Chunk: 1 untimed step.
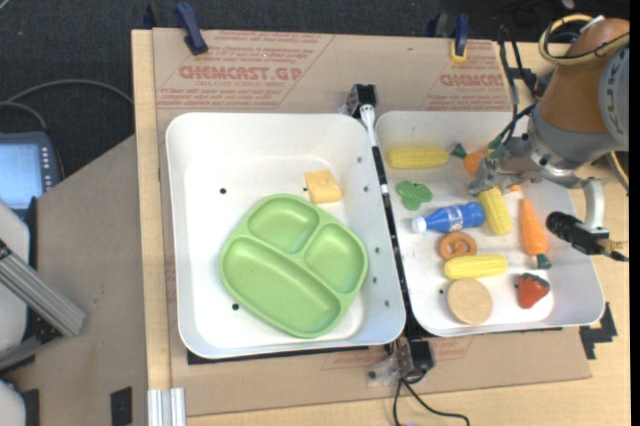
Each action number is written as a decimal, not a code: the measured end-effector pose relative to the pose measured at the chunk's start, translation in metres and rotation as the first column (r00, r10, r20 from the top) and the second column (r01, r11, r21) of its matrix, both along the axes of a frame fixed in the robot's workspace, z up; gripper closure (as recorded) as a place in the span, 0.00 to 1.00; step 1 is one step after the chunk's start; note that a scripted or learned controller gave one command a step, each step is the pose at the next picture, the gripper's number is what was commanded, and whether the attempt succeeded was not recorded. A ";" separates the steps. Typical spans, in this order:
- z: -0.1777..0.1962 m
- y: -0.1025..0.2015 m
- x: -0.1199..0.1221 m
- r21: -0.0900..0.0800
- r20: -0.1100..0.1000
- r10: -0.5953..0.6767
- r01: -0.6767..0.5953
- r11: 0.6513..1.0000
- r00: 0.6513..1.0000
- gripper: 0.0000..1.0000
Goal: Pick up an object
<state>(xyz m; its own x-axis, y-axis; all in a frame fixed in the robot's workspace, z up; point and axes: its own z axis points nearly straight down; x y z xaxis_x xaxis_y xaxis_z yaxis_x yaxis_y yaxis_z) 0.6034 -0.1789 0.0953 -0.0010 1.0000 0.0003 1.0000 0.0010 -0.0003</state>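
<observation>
A: Where is the tool [490, 176]?
B: At three o'clock in the camera view, low over the right shallow white plastic bin [570, 314], beside a yellow toy corn cob [497, 211] and a long orange toy carrot [532, 228]. Its own metal body hides the tips; I cannot tell how they stand.
A: Anything else obscured?
B: A small orange piece [474, 161] is half covered by it. The blue toy bottle [452, 217] lies clear towards nine o'clock. The left bin [190, 244] holds a green sectioned plastic plate [293, 264].
</observation>
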 end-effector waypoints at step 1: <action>0.096 0.105 0.031 0.002 0.013 0.011 -0.011 1.000 1.000 1.00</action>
